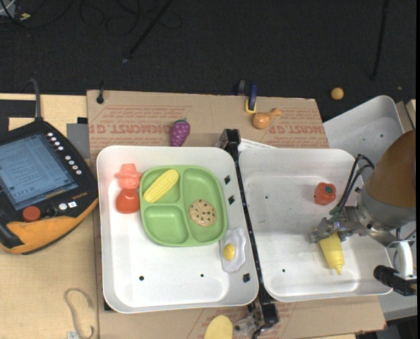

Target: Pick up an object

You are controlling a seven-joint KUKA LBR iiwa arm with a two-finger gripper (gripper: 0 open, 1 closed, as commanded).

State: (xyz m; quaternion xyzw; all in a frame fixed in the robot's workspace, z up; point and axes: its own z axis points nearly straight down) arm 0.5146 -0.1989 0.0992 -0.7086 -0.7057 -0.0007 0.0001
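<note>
Arm is in from the right over the right bin, pincer low at the top end of a yellow mustard bottle lying on the bin floor, spout end toward the near rim. Step in hand looks like the grasp approach or closing on the bottle; the dark fingers sit at the bottle's upper end and seem to touch it, but how far apart they are and whether they have any hold on it I can't tell (too small and dark, wrist blocks part of it). Bottle is on the floor, not lifted. Next move, as I judge it: get the fingers squarely across the bottle body, close, then lift straight up clear of the bin wall; a hold at the very end could let it pivot or slip. A red tomato-like toy sits near, up and left of the pincer, apart from it. Left bin holds a green divided plate with a corn cob and a cookie, a red-pink toy beside it, a fried egg at the right wall. Writing: cardboard under the bins has red print, upside down, reads roughly "CHEMCAST" (unsure). Pendant on the desk at left has a lit screen, text unreadable.
</note>
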